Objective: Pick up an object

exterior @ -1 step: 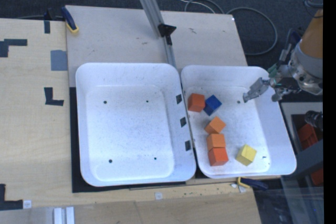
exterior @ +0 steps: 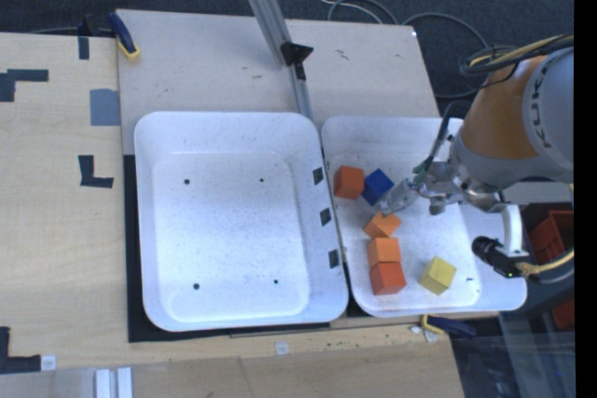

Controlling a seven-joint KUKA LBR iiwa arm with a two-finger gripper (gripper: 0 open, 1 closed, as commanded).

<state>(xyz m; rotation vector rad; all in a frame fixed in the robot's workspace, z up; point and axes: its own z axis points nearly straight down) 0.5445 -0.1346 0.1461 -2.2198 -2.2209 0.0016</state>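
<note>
Arm: the grey KUKA arm [exterior: 522,130] with its orange band reaches in from the right, over the right bin.
Hand: the hand [exterior: 403,197] hangs low in the right bin [exterior: 410,130], just right of the blue cube and just above the tilted orange block; whether its fingers are spread or pressed together cannot be told, and nothing can be seen between them.
Blue cube: the blue cube [exterior: 377,185] lies in the right bin, touching or nearly touching the orange cube [exterior: 349,182] to its left.
Tilted orange block: a small orange block [exterior: 382,225] sits turned at an angle, just below the hand.
Orange stack: a second orange block [exterior: 383,251] and a darker red-orange block [exterior: 387,278] lie one directly below the other, touching, near the bin's lower edge.
Yellow cube: the yellow cube [exterior: 437,275] rests apart from the others at the lower right of the bin.
Left bin: the left bin [exterior: 154,200] stands beside the right one, rims touching.
Desk: the pale wooden desk [exterior: 56,191] carries both bins; a metal rail [exterior: 266,5] slants down from the top toward the bins.
</note>
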